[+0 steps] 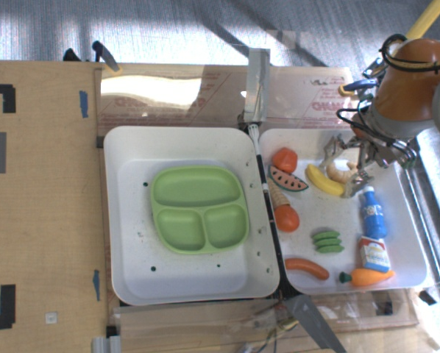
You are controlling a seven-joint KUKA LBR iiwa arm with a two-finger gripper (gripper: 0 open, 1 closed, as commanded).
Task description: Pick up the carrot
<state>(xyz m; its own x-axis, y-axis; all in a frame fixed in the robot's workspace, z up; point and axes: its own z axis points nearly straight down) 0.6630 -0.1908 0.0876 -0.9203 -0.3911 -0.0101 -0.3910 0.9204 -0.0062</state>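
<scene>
The carrot [370, 276] lies in the near right corner of the right bin [417, 219], its long axis running roughly left to right across the view, with the green stem end pointing left and the orange body running right toward the bin wall. It sits just below a small bottle with a red and white label [372, 254], touching or nearly touching it. There is one carrot. The same bin also holds one blue bottle [373, 213], one banana [324, 180], one watermelon slice [288, 179], one tomato [285, 158], one sausage [306, 268], one green pea pod [327, 240] and one orange cone-shaped piece [283, 212] by the left wall. The left bin [124, 197] carries one green divided plate [199, 209] with three compartments. The end effector [350, 165] hangs over the far part of the right bin, above the banana's right end and well apart from the carrot; whether its fingers are released or clenched I cannot tell.
</scene>
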